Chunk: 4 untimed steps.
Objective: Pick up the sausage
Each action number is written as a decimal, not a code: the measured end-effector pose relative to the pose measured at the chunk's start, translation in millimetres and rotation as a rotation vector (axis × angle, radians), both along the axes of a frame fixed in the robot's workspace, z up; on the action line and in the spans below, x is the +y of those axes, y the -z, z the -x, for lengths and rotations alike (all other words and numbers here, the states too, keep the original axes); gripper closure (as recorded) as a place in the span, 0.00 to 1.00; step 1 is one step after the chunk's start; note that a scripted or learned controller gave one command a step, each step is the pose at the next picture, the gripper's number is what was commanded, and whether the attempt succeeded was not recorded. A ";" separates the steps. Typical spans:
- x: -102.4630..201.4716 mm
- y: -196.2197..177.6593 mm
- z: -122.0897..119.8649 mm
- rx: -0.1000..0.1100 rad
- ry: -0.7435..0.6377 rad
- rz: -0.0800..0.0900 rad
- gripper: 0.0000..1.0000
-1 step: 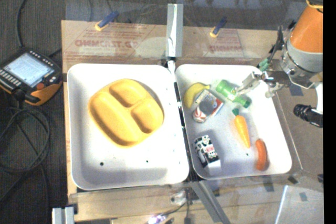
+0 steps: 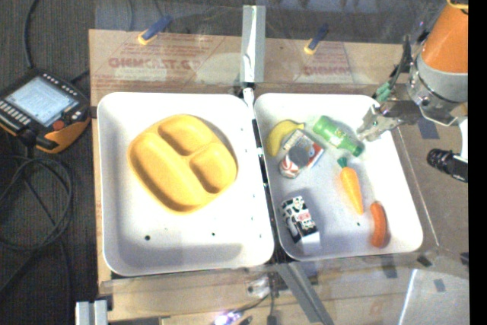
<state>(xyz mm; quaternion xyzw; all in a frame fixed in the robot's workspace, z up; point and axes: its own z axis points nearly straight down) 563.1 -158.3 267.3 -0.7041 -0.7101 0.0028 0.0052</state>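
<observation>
The sausage [image 2: 378,224] is a short red-orange link lying near the right wall of the right bin [image 2: 407,240], toward the front corner. My gripper [image 2: 375,123] hangs over the back right part of that bin, just right of a green bottle [image 2: 337,135]. It is well behind the sausage and holds nothing that I can see. The arm's orange band shows at the right edge of the view.
A carrot [image 2: 351,189] lies just left of the sausage. The right bin also holds a banana [image 2: 280,135], a dented can [image 2: 300,154] and a cow-print carton [image 2: 300,219]. A yellow divided plate [image 2: 183,162] sits in the left bin [image 2: 122,240].
</observation>
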 end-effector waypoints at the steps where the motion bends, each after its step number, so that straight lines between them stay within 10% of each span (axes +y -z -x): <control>1: -66.8 31.6 -84.2 -0.005 -0.168 0.005 1.00; 4: -67.4 13.5 -86.5 0.008 -0.175 0.010 1.00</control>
